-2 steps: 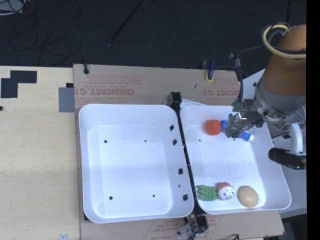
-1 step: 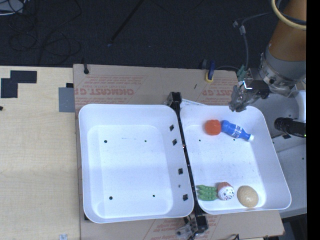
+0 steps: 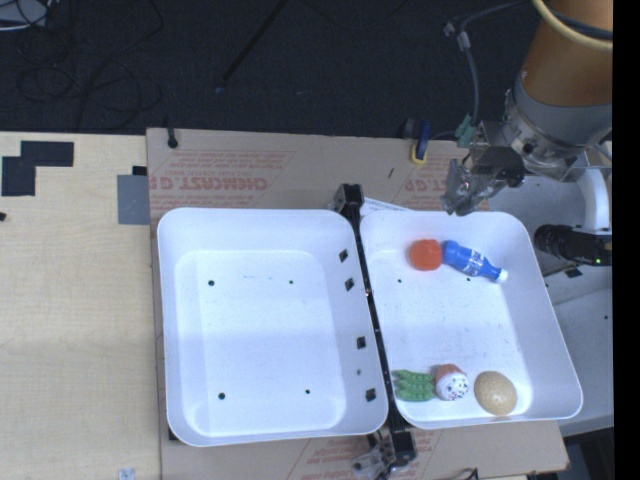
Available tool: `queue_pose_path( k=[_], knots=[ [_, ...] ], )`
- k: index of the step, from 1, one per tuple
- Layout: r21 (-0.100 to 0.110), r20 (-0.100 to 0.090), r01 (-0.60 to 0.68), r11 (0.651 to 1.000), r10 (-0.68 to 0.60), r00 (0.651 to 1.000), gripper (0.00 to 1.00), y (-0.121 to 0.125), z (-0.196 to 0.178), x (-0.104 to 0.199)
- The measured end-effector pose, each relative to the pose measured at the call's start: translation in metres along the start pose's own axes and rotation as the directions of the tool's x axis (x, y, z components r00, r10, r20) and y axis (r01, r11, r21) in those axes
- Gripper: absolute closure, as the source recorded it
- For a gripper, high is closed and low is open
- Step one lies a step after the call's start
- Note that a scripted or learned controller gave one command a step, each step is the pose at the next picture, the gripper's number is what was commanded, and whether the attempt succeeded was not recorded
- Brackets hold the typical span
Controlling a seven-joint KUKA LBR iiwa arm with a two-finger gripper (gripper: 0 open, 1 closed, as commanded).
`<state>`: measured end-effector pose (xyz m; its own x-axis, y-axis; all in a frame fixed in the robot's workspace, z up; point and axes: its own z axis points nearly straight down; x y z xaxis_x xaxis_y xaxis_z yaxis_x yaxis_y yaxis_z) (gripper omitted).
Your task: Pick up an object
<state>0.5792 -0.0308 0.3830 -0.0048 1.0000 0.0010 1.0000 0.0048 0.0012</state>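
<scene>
The end effector (image 3: 463, 200) hangs over the far rim of the right bin (image 3: 545, 308), at the end of the grey arm with its orange band (image 3: 572, 38) reaching in from the right. Its dark fingers point down toward the rim, but how far they are parted cannot be told from this angle, and nothing shows between them.

Just below and a little left of the end effector, inside the right bin, lies an orange ball (image 3: 425, 254). Touching its right side, almost straight below the end effector, is a small blue bottle (image 3: 470, 260) lying on its side, its white cap pointing away to the right.

Well apart from the end effector, along the near wall of the same bin, three things sit in a row: a green toy (image 3: 412, 385), a white ball with red top and dots (image 3: 451, 383) just beside it, and a tan egg-shaped object (image 3: 494, 392).

The left bin (image 3: 180, 318) lies far left of the end effector, on the cardboard-covered desk (image 3: 250, 173).
</scene>
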Motion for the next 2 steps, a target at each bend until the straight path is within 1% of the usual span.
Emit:
queue_pose_path(
  k=[1, 2],
  knots=[
    [0.009, 0.001, -0.002, 1.000, 0.002, 1.000, 1.00, 0.013, 0.094, 0.018],
    [0.001, 0.002, -0.009, 1.000, 0.009, 1.000, 1.00, -0.020, 0.045, -0.030]
  ],
)
